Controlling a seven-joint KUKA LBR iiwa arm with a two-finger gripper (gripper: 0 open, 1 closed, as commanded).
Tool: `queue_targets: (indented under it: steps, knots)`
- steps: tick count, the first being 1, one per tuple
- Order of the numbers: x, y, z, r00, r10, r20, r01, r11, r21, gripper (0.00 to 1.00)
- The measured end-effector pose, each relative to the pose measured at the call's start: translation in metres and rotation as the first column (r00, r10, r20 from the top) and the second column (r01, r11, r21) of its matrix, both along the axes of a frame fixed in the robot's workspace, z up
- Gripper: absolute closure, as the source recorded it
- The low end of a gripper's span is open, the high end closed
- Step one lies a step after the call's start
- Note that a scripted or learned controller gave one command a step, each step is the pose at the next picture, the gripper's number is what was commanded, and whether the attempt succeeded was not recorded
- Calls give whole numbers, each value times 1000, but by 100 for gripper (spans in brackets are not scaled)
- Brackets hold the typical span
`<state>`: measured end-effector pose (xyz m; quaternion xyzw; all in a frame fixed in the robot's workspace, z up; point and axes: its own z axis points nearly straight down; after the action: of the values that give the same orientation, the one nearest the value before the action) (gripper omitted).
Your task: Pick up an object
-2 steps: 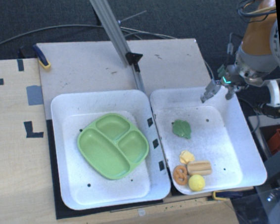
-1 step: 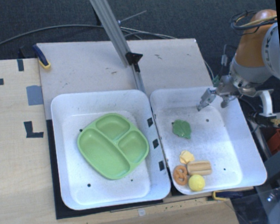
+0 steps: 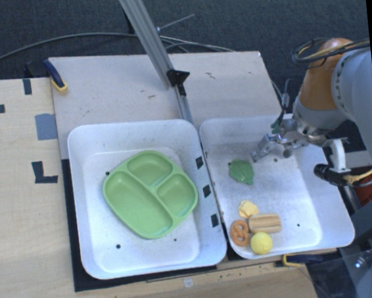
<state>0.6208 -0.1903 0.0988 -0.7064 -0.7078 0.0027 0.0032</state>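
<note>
While the gripper [image 3: 269, 147] is held above the right bin [image 3: 309, 191], nothing is seen between its slightly parted fingers; a green leaf [image 3: 242, 171] is left nearby

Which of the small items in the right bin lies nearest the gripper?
The flat green leaf-shaped piece; the others cluster at the right bin's near edge, away from the gripper.
</note>
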Motion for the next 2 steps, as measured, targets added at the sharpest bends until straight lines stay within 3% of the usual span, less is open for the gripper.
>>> queue_targets:
  steps: [1,2]
  knots:
    - [0,1,-11,1000,1,5,-1,1000,-2,0]
    - [0,2,0,1000,2,6,-2,1000,-2,100]
